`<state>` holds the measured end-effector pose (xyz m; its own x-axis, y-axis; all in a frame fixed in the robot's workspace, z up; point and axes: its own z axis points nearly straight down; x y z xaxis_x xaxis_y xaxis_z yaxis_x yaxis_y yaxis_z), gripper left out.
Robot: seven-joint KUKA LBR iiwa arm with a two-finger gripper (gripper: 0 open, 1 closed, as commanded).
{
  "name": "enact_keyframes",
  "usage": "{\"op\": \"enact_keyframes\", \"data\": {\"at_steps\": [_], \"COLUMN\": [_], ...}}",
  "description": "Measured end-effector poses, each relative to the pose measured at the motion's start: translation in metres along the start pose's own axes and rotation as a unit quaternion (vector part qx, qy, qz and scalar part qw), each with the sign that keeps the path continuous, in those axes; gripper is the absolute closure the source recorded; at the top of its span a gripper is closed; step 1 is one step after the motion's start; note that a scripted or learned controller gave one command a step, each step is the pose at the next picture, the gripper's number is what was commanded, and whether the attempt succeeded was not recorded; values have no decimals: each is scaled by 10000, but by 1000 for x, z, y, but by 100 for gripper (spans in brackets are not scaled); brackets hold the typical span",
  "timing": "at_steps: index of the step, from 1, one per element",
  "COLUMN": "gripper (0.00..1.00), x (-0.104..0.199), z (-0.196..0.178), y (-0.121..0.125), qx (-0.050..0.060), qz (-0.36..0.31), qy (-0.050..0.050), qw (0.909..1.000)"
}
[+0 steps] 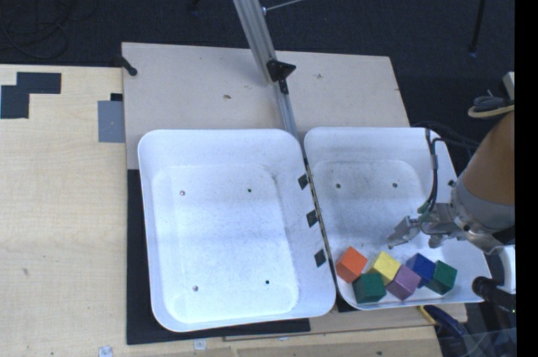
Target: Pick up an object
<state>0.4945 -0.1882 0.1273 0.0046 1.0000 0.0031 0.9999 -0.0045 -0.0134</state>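
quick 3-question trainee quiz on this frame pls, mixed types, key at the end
1. True or false: the blocks lie in the left bin.
2. Multiple choice: which block lies nearest the divider between the bins? A) orange block B) blue block C) yellow block
3. Fill in: the gripper is above the ____ bin.

Key
1. False. All the blocks sit clustered in the near corner of the right bin.
2. A.
3. Right. It sits just above the cluster, with no block between its fingers.
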Motion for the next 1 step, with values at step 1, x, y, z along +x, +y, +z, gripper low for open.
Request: {"op": "enact_keyframes", "data": {"at_steps": [1], "gripper": [0], "x": [68], "z": [-42], "y": [-8], "qx": [-63], "qz": [-49], "qy": [3], "qw": [10000]}}
